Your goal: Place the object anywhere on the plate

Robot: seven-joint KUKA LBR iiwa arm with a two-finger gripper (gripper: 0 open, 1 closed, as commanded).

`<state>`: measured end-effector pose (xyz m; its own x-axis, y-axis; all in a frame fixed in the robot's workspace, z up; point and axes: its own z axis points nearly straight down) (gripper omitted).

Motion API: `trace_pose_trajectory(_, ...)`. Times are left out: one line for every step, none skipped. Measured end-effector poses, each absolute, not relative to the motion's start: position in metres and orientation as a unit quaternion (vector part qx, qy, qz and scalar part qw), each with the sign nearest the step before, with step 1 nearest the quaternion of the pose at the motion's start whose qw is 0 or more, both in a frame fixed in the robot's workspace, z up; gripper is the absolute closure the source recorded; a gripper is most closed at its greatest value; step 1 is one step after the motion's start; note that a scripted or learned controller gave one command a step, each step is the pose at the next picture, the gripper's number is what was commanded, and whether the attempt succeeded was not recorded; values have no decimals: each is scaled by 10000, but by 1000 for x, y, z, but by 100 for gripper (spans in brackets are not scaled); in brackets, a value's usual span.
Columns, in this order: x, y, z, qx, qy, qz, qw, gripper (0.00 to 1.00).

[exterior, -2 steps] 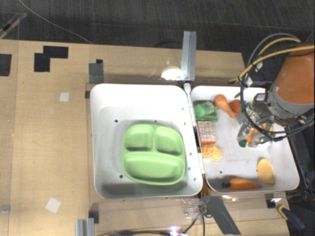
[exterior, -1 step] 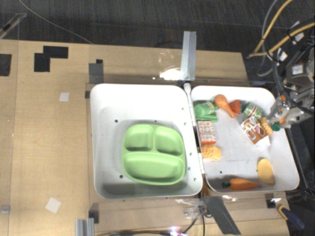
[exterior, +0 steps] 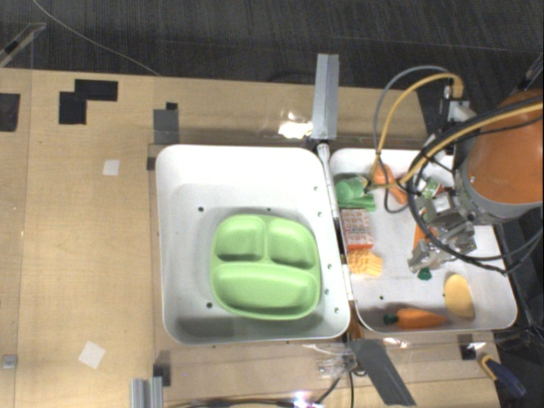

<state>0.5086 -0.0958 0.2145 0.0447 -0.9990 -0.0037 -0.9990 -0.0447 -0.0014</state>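
Whether my gripper [exterior: 425, 266] is open or closed, I cannot tell. It hangs at right of frame in the right bin [exterior: 501, 317]; the green plate [exterior: 265, 266] lies well left — nearest, a yellow piece [exterior: 459, 296].

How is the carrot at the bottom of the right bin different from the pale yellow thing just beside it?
The carrot is orange, long and thin, lying along the bin's lower edge; the yellow piece is pale, rounder and stubbier. The carrot has a small dark green end, the yellow piece is plain. Both lie in the right bin.
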Motion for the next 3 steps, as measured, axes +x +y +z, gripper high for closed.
trace_pose_trajectory(540,3,203,-6894,7244,1,45,100)
trace_pose_trajectory(510,66,305,-6411,7674,-33,78,100)
trace_pose_trajectory(497,47,489,-7415,6709,-40,51,100)
